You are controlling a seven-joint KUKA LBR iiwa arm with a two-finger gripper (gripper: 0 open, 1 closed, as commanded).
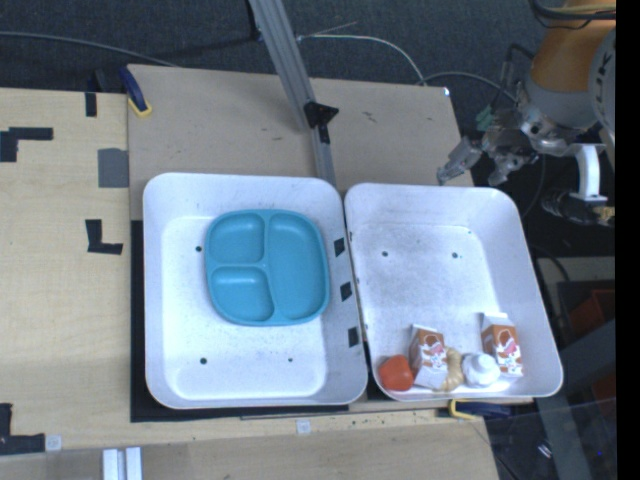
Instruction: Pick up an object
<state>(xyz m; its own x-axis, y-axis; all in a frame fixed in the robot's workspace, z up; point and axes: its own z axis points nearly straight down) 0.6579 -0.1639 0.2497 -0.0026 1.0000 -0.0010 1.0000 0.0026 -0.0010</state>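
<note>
1. Currently the gripper [470,158] hovers beyond the right bin [500,218]'s far edge; whether its jaws are parted, I cannot tell.
2. Small carton [429,355] lies in that bin's near corner, probably light and crushable; grip its flat sides.

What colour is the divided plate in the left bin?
Light blue; the plate shows clearly in the camera view.

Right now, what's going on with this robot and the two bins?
The arm's gripper sits above the far right corner of the right bin, carrying nothing that shows, so no pick has begun. Its possible targets are bunched along that bin's near edge: an orange ball, two small cartons and a white piece between them. The left bin holds a blue divided plate.
</note>
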